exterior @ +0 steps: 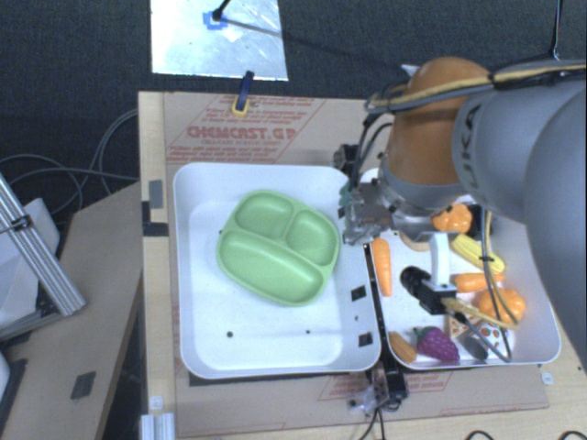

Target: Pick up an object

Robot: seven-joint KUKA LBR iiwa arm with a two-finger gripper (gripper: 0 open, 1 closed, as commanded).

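Dark carpet lies all around my bench (156,246), and two white bins sit side by side on it. My tool (359,225) hangs low over the spot where the two bins meet. My big grey arm (523,163) with its orange band (431,122) covers much of the bin with the toys, so I cannot tell how my tool is set, or if it has anything.

Just below my tool lies a toy carrot (382,266). It is long, thin and orange, and it points away from my tool along the bin's edge. I think it is the thing to pick, because it is the closest.

Further off past the carrot, a pile of toy food lies in the right bin (541,342): purple grapes (438,345), a yellow corn cob (477,246) and some orange bits. They lie mixed up, so they look harder to grab.

On the other side of my tool, the left bin (197,337) holds a green plate (278,246) with three parts. It lies flat and wide, too big for a good pinch, I think.
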